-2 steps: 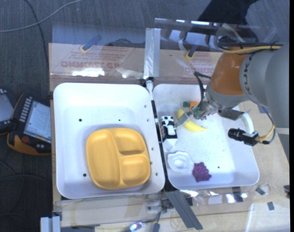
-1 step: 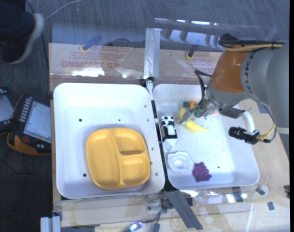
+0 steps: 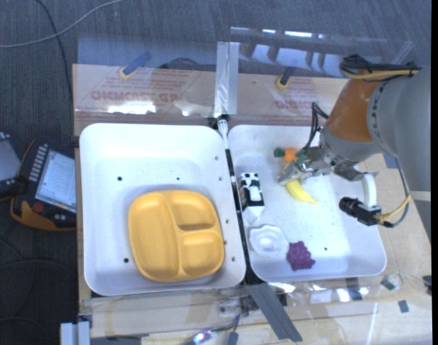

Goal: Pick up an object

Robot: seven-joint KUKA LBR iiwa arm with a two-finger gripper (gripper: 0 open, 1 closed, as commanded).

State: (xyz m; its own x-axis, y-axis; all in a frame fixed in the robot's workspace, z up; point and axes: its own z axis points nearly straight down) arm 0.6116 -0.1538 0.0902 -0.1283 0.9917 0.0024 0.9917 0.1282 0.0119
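Right bin [image 3: 362, 261]: end effector [image 3: 296, 169] over banana [image 3: 300, 190], carrot [image 3: 285, 152] half-hidden.

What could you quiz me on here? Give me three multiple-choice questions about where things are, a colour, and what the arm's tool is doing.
1. Where is the yellow divided tray?
A. in the left bin
B. in the right bin
C. on the floor

2. What colour is the bunch of toy grapes?
A. red
B. purple
C. blue

3. Where is the tool right now?
A. over the left bin
B. outside both bins
C. low in the right bin by the banana

Answers: 1 A, the tray lies on the left bin's floor. 2 B, the grapes near the right bin's front are purple. 3 C, the tool sits just above the banana.
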